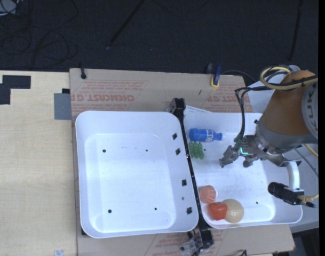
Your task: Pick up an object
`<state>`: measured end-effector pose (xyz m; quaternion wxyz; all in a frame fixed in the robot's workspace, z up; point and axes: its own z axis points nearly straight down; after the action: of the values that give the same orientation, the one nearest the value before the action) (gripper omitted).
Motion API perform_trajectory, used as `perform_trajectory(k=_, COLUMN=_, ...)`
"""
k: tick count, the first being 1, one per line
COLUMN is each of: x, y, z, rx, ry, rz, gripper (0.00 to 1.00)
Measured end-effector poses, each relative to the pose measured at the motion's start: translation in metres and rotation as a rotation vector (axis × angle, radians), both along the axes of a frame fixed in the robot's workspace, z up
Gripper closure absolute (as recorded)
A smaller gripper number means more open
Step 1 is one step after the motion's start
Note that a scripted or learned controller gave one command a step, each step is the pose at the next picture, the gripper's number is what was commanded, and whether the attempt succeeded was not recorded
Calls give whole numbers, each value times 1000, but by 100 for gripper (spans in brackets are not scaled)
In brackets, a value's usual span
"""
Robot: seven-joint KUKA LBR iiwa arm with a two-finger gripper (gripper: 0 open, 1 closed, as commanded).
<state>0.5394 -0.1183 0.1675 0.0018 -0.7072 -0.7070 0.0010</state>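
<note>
From the camera above the bench, the gripper [230, 156] hangs low over the right bin [258, 217], with the grey arm [285, 116] and its orange band coming in from the right. Its two dark fingers look spread a little, with nothing between them, so it is not holding anything.

The nearest things lie just to the gripper's left. A small blue bottle [204, 135] lies on its side up and to the left, its white cap pointing back toward the gripper. Below the bottle, close to the divider between the bins, sits a little green toy [197, 151]. That one is about level with the fingers and only a short way off.

Further down from the gripper, toward the near corner of the same bin, three round things huddle together: a pale pink ball [207, 193], a red ball [218, 210] and a cream ball [234, 210], the last two touching. The left bin [98, 127] is well off to the gripper's left.

To my eye the sensible pick is the green toy or the bottle, since either stands alone. For the bottle, I'd want the fingers turned across its short width, not along its length, and centred on the body. The huddled balls look riskier, because a finger coming down may knock one aside. Whichever it goes for, it should drop straight down and close only once the fingers straddle the thing.
</note>
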Motion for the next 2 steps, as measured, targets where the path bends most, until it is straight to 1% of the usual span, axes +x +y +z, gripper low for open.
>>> perform_trajectory(k=1, x=67, y=-37, z=145, rx=-8, ry=-22, rz=3, gripper=0)
perform_trajectory(k=2, x=60, y=-52, z=5, rx=2, ry=11, rz=-1, gripper=0)
